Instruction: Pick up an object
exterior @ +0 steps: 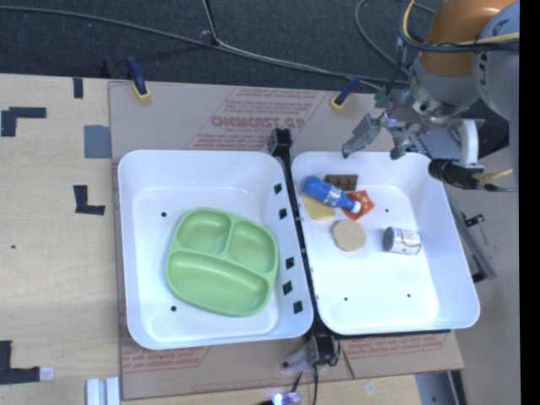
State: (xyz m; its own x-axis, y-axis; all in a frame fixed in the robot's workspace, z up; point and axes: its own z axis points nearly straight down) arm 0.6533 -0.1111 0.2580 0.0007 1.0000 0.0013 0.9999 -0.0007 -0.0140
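My gripper (377, 140) hangs above the far edge of the right bin (422, 306), its two fingers spread apart with nothing between them. Below it in the right bin lie a blue bottle (327, 193), a brown block (342, 180), a small red packet (360, 202), a pale yellow piece (319, 209), a tan round disc (348, 236) and a small silver can (402, 240) on its side. All of these sit in the bin's far half, left of and nearer than the gripper.
The left bin (143, 184) holds a green divided plate (223, 261). A black divider with clips (291, 226) runs between the bins. Cables and clamps (137, 81) lie at the back of the cardboard base. The arm's orange band (468, 11) is at the upper right.
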